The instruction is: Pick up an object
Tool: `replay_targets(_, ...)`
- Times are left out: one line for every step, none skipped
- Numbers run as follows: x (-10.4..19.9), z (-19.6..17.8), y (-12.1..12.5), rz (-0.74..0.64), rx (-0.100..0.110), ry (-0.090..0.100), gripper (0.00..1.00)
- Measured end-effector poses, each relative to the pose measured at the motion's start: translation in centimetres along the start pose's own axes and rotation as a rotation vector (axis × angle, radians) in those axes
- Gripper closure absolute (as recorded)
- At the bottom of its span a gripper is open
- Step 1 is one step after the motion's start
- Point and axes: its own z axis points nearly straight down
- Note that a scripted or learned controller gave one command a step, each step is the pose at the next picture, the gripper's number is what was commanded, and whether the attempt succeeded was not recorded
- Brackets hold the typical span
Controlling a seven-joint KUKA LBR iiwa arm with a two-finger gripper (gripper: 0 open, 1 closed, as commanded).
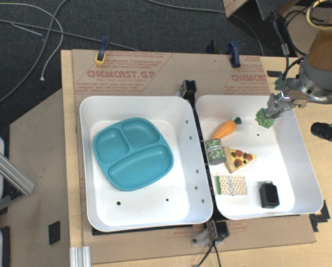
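Gripper (276, 108) sits at approx 2 o'clock of the right bin (299, 149), closed on a green broccoli piece (264, 118), which hangs just off its tip toward 8 o'clock, above the bin floor. Rest of the bin, centre-left: carrot (225, 129), green can (214, 151) just below it, pizza slice (239, 159) beside the can, cracker pack (232, 185) at 7 o'clock, black block (269, 194) at 5 o'clock. Left bin (93, 204) holds a blue divided plate (133, 153). Both on the counter (77, 77).
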Motion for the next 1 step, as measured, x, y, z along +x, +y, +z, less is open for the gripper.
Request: replay_targets(5.16, 0.81, -1.18, -0.004, 0.010, 0.005, 1.00)
